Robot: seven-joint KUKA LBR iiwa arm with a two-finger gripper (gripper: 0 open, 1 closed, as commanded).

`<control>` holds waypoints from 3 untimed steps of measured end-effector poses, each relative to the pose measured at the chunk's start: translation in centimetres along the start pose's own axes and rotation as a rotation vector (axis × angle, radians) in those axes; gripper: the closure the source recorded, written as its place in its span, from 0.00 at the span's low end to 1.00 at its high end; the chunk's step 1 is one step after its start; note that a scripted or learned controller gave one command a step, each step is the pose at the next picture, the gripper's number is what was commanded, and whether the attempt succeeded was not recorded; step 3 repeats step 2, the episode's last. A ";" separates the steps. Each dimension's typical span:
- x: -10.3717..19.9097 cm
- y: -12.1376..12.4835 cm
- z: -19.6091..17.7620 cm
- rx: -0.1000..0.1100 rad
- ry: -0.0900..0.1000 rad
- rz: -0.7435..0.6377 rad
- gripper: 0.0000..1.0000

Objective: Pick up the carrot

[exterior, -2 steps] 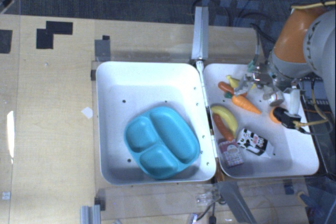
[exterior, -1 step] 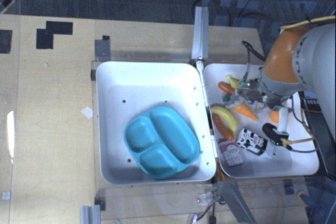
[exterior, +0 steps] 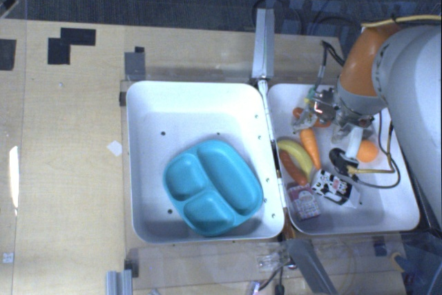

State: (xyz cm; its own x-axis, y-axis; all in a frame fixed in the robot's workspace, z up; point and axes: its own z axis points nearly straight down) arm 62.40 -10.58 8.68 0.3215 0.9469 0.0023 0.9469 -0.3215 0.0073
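Here the left bin holds a blue divided plate, lying low and towards its right. In the right bin, a banana lies by the left wall, the carrot just beside it, small packets below. The gripper hovers above the carrot's upper end; how it stands and whether it holds anything cannot be told.

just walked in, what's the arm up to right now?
The KUKA arm is reaching into the right bin, its tool low over the pile near the carrot. The carrot lies in the bin beside a banana, not lifted. The left bin holds a blue divided tray.
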 end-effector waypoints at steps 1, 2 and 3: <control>0.2 0.2 -1.0 -0.003 0.002 -0.008 1.00; 5.1 -3.9 -13.8 0.006 -0.003 -0.018 1.00; 5.1 -3.9 -13.8 0.006 -0.003 -0.018 1.00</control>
